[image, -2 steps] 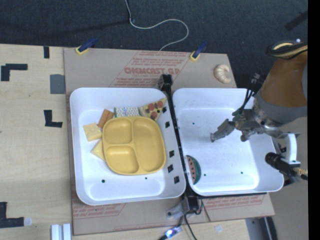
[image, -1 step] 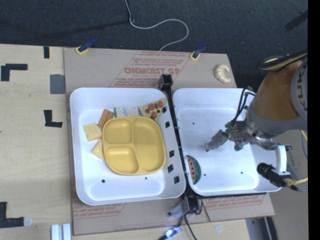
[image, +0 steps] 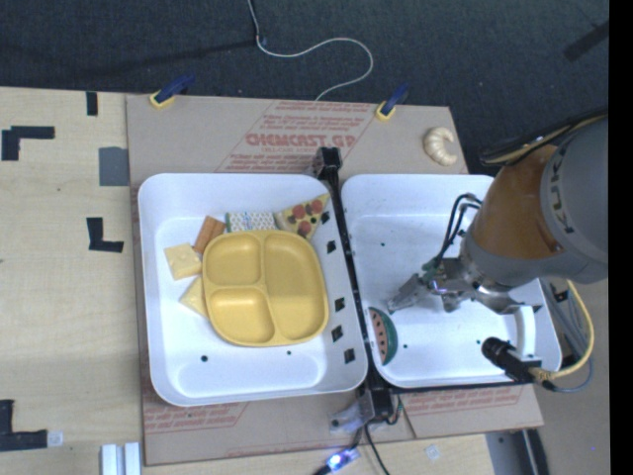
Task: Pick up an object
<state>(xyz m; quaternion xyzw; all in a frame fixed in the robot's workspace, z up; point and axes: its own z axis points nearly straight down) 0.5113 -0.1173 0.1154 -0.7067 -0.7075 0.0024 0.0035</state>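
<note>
Looming closest to the lens, the grey arm (image: 554,206) with its orange band reaches in from the right over the right bin (image: 435,359), and its gripper (image: 410,295) hangs low above that bin's floor, near the left wall. Its fingers point left and look spread a little, with nothing between them. Both white bins sit side by side on a cardboard sheet (image: 297,137) on the bench. The left bin (image: 168,364) carries a yellow divided plate (image: 265,287) at its middle, lying over a few smaller things: a pale square cracker (image: 182,261) and a brown biscuit (image: 209,232) by the plate's upper left edge, and a patterned flat piece (image: 249,222) and a pizza slice (image: 305,212) along the bin's far wall. A watermelon slice (image: 383,332) lies in the right bin against its left wall, toward the near left corner, just below the gripper and apart from it. A small beige shell-like piece (image: 442,144) rests on the cardboard beyond the right bin's far edge.
</note>
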